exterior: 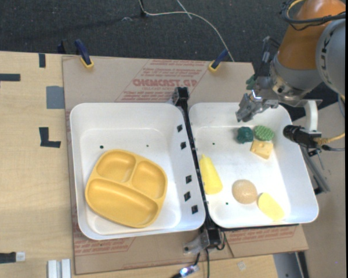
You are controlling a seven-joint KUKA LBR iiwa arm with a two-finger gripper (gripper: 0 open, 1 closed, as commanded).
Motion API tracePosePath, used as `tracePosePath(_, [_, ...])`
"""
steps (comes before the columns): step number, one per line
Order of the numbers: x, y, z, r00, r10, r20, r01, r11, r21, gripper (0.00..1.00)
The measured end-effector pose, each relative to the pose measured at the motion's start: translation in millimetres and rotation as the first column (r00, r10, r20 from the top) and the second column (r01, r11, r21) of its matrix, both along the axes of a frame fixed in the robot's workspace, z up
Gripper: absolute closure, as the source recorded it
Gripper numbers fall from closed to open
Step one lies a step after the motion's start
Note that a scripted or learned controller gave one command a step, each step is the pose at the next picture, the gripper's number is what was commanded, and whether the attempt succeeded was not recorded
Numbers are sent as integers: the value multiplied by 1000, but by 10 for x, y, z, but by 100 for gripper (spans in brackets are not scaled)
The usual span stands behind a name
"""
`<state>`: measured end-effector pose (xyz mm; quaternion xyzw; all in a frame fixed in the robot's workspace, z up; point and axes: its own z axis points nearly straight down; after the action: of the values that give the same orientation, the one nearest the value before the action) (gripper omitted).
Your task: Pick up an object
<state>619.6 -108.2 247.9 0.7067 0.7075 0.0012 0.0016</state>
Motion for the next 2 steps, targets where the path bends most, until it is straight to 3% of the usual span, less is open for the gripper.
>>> tracePosePath(1, [7,6,312,1000,0,-1,0,1000,1,100])
tracePosePath(2, [-19,443,171,1000,3,-5,-3,1000,1,100])
